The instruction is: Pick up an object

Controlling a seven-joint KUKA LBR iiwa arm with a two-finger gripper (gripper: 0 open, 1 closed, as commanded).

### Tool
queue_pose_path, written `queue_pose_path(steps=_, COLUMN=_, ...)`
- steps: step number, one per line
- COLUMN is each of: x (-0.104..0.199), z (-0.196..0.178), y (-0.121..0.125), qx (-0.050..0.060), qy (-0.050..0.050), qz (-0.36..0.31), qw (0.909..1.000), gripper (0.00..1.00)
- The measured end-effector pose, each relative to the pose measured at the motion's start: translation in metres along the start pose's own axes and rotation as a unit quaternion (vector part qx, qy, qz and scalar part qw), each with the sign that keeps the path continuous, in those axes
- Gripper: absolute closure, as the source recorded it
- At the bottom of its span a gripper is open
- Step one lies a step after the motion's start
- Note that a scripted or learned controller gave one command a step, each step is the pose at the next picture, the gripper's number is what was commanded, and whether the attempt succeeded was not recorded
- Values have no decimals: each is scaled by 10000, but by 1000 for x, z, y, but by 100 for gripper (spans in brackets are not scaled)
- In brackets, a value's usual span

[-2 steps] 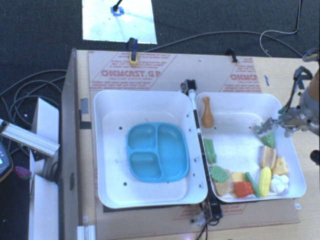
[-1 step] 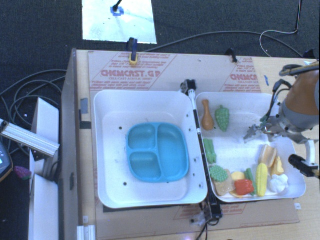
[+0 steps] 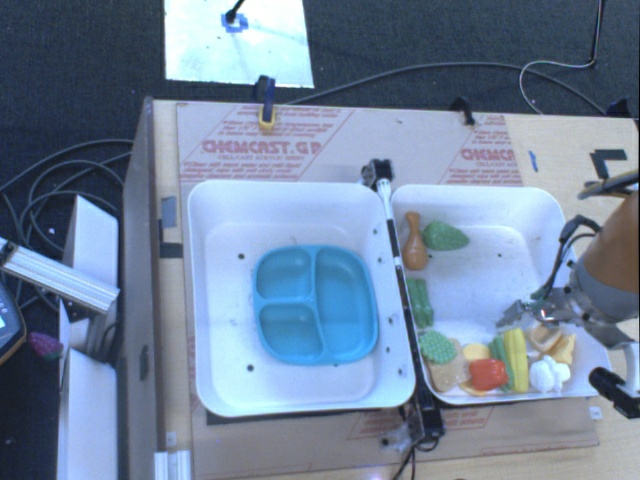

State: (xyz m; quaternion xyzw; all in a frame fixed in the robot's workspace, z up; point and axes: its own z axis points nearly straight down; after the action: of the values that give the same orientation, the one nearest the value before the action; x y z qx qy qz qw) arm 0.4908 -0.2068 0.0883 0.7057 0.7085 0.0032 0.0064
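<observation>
The hand [image 3: 540, 313] is seen low over the right bin [image 3: 500, 218], near its right wall, above the toy food heaped along the front edge. Whether its fingers are apart or together cannot be told; nothing is seen between them. Just beneath and beside it lie a yellow corn cob [image 3: 516, 353], a red pepper [image 3: 487, 373], a white piece [image 3: 547, 374] and tan pieces [image 3: 556, 344], packed tightly against the front rim. A green round piece [image 3: 436, 345] sits by the divider side. Farther back, a tan drumstick-shaped piece [image 3: 412, 241] and a green leafy piece [image 3: 444, 235] lie near the left wall. The middle and rear floor of this bin is open. In the left bin [image 3: 230, 208] a blue sectioned plate [image 3: 315, 303] is centred, with bare margin all round. Both bins rest on the surface [image 3: 420, 138].
</observation>
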Motion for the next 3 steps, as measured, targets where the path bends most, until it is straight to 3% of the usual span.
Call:
queue_pose_path(steps=1, x=-2, z=-11, y=1, qx=-25, qy=-25, qz=4, qw=10000, gripper=100)
queue_pose_path(steps=2, x=46, z=-40, y=-3, qx=57, qy=22, qz=1, qw=10000, gripper=100)
queue_pose_path(steps=3, x=25, z=-104, y=-2, qx=47, qy=12, qz=10, qw=10000, gripper=100)
